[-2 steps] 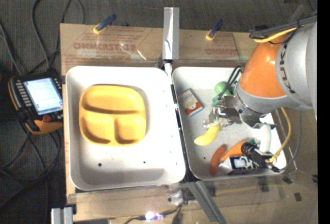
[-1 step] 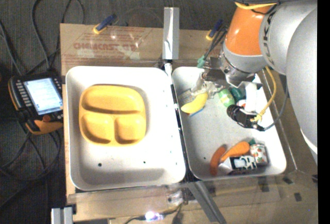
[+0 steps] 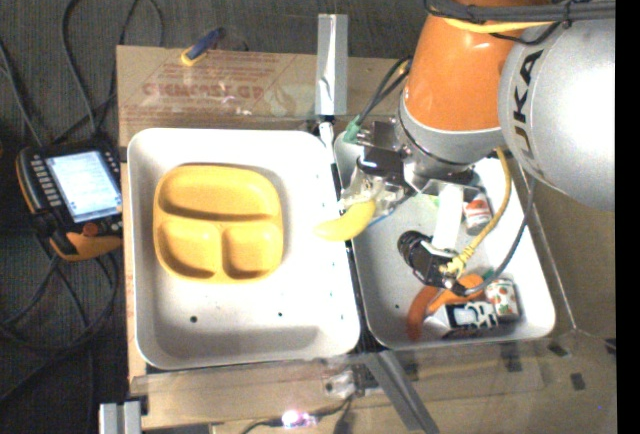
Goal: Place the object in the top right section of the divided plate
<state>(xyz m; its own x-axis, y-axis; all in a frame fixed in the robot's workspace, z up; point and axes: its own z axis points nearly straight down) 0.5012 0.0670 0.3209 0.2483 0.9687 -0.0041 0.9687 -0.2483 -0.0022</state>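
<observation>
From the camera view we see the plate [image 3: 220,222], yellow and divided, lying in the left bin [image 3: 240,322], all its sections bare. The gripper [image 3: 362,204] hangs to the plate's right, over the seam where the two bins meet, and its fingers are clamped on a banana [image 3: 345,220], whose free end points toward the plate. Farther from the plate, the right bin [image 3: 385,302] holds a heap of other items [image 3: 465,297] under the arm [image 3: 500,72]. We judge the pick done and the carry partway: the banana has yet to reach the plate's top right section, and the release is left.
</observation>
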